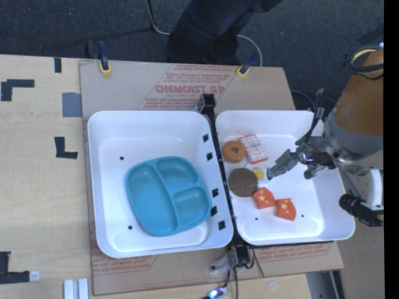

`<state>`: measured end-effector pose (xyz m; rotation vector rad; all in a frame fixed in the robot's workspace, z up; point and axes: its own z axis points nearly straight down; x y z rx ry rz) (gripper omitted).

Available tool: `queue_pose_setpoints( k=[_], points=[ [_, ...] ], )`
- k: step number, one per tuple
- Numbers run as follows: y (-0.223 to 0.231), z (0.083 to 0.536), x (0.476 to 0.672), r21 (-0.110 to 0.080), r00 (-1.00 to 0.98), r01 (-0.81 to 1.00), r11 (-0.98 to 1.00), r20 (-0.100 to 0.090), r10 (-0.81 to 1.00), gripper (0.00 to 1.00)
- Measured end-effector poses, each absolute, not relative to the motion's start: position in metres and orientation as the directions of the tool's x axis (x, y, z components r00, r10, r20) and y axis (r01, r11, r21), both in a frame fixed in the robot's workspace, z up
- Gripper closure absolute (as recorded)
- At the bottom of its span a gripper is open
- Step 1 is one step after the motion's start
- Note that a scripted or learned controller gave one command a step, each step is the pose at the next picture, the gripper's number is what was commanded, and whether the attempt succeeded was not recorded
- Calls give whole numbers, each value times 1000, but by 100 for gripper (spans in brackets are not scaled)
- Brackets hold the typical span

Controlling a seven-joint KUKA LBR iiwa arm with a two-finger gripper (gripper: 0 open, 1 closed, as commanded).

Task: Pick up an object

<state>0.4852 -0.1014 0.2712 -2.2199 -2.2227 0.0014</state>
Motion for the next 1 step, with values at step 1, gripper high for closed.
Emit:
queue_pose_setpoints(
  k=[1],
  points=[
    [-107, 210, 488, -6, 0, 1000, 0, 1, 1000, 0]
  ],
)
